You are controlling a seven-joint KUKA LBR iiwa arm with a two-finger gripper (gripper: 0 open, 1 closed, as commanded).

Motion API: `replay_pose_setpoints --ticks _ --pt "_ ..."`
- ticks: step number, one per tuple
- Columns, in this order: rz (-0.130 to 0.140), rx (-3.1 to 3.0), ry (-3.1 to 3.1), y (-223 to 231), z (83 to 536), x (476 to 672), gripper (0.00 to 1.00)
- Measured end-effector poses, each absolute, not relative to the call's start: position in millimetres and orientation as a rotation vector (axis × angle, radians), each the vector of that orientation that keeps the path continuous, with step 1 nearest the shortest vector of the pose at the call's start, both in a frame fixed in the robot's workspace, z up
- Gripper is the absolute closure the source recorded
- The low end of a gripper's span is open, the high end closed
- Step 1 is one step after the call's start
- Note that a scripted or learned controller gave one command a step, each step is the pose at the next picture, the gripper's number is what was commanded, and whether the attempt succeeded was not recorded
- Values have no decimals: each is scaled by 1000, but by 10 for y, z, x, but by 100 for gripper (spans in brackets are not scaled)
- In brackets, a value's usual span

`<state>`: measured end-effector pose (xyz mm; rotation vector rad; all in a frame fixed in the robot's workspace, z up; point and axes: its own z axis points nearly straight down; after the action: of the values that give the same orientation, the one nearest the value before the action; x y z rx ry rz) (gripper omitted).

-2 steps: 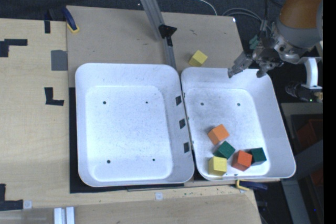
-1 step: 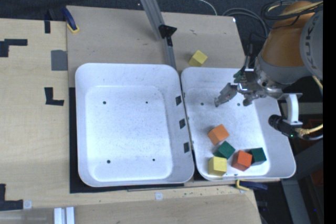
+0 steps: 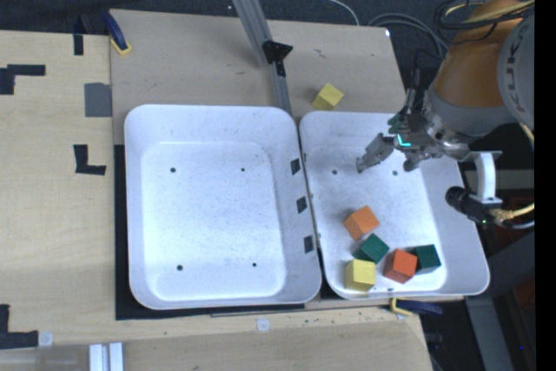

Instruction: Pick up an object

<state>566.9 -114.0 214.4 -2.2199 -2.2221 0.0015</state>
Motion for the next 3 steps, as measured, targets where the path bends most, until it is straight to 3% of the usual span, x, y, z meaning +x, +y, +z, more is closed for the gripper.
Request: replay_pose_setpoints --ticks 1,2,3 --pt "5 -2218 -2220 -922 897 5215 0" --pt "4 -2221 -2219 -1181 917 5128 0" --pt "3 -2216 -2221 -1156 1009 5130 100"
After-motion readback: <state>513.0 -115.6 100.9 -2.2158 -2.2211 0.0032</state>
